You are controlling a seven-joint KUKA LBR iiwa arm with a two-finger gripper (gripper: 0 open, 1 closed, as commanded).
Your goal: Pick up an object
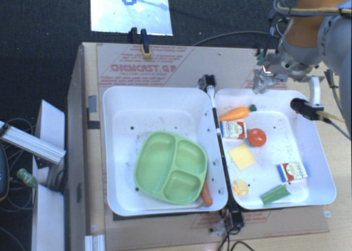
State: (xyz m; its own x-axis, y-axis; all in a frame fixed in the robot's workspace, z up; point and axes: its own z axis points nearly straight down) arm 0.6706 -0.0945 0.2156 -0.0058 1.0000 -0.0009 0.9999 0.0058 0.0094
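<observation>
The right bin holds an orange carrot, a small red and white carton, a red tomato, a yellow cheese slice, a second small carton, a green pod and a small yellow piece. My gripper hangs above the far edge of the right bin, up and to the right of the carrot. Nothing shows between its fingers.
The left bin holds a green divided plate, with an orange sausage-like piece at its right edge. A black clip sits where the bins meet at the back. A shiny metal sheet lies beyond the bench.
</observation>
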